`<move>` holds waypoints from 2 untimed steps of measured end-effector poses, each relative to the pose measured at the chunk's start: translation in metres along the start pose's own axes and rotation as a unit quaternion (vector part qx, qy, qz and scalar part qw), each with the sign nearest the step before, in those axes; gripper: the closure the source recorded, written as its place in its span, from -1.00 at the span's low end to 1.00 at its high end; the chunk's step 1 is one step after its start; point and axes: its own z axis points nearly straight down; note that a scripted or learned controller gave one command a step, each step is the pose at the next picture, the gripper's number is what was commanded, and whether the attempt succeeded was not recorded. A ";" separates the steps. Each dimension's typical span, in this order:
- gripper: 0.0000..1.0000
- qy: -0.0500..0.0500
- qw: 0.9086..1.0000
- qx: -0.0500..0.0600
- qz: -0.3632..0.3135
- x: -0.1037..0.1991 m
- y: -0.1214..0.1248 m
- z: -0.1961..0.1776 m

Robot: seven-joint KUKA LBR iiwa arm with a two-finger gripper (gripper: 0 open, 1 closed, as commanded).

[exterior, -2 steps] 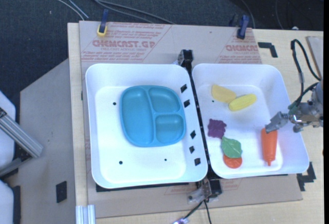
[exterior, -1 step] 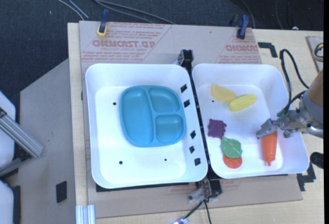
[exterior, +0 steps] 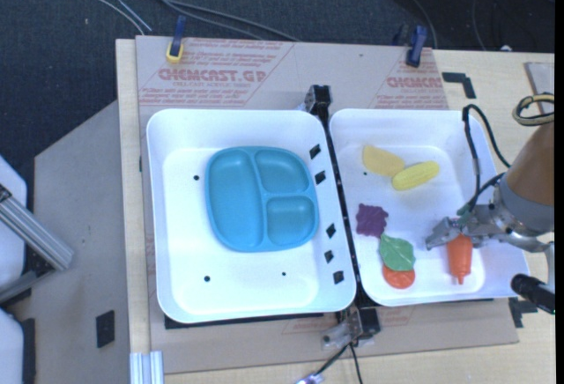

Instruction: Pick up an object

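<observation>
Carrot-shaped toy (exterior: 459, 257), orange and narrow, is lying near the right wall of the right bin (exterior: 441, 122), and it is pointing with its thin end toward the front rim. The gripper (exterior: 458, 234) is hanging directly over the upper end of this toy, at the end of the grey arm which is reaching in from the right side. Whether the fingers are spread or closed I cannot tell, because the grey metal parts are hiding each other from this high slanted view, and I also cannot say if they are touching the toy.

Several things are making this pick risky, in my judgement. The toy is narrow and rounded, so if the fingers are closing a little off its middle, it is probably rolling or sliding out sideways. The bin wall is standing close on the right, so one finger may be striking it during the descent. Just to the left, a red and green strawberry toy (exterior: 397, 262) is lying near, and a purple piece (exterior: 371, 218) above it; a wide approach may be pushing them. The yellow pieces (exterior: 401, 167) are lying well apart, and the blue divided plate (exterior: 262, 197) is resting in the left bin (exterior: 167, 197), away from any danger.
</observation>
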 end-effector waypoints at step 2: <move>1.00 -0.003 1.000 -0.005 0.000 -0.009 0.006 -0.062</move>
